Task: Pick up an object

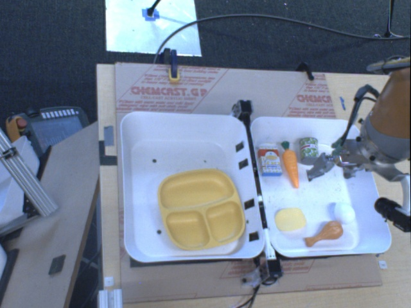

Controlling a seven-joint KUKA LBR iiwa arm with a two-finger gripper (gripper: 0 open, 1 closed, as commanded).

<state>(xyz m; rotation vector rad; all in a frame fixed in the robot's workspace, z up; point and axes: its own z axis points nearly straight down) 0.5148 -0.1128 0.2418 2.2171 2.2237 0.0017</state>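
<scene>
Across the bench (212,85) sit two white bins. One yellow tray (201,207) with three compartments lies in the left bin (144,140). Six things lie in the right bin (372,236): one carton (270,160), one carrot (291,165), one green can (308,148), one yellow disc (290,219), one white egg (343,211), one drumstick (325,233). "CHEMCAST" is printed twice on the board beneath. Above bare floor right of the carrot hangs the end effector (319,168), fingers spread, gripping nothing.

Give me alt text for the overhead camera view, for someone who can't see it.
A robot arm reaches from the right, its claw hovering over the right bin, next to a carrot, can, carton, egg, drumstick and yellow disc. The left bin holds a yellow divided tray.
</scene>
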